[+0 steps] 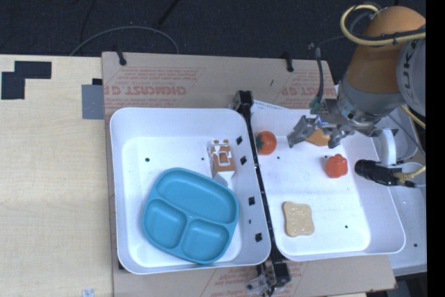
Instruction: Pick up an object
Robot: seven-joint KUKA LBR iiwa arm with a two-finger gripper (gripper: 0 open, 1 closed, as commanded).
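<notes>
My gripper (318, 133) hangs over the back of the right bin (361, 236). A small orange-yellow object (320, 138) shows between its two grey fingers (300, 131), and they look closed against it. A red-orange tomato-like ball (265, 142) lies just left of the gripper, near the divider. A red rounded object (336, 165) sits a little below and right of the gripper. A tan slice of toast (298, 218) lies toward the bin's front.
The left bin (128, 149) holds a blue divided plate (190, 214) and a small orange-and-white item (222, 156) near the black divider (252, 170). Cardboard (181, 83) lies under both bins. The bare wooden bench (49, 184) stretches out on the left.
</notes>
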